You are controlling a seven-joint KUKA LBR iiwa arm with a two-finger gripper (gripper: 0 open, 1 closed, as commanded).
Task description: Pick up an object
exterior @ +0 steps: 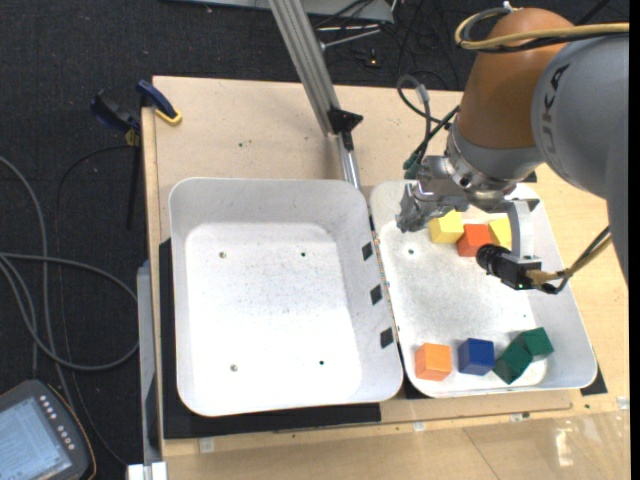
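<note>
My gripper (412, 216) hangs over the back left part of the right bin (440, 298), just left of a yellow block (447, 228). Its dark fingers point down, and nothing shows between them. An orange-red block (474, 239) lies right of the yellow one, with another yellow piece (502, 231) behind it. Along the bin's front edge sit an orange block (433, 360), a blue block (477, 356) and two green blocks (525, 353).
The left bin (265, 288) lies beside the right one. A metal pole (305, 53) slants down from the back to the bins' shared corner. A black cable connector (505, 266) hangs from the wrist over the right bin. A blue clamp (130, 108) lies at the bench's back left corner.
</note>
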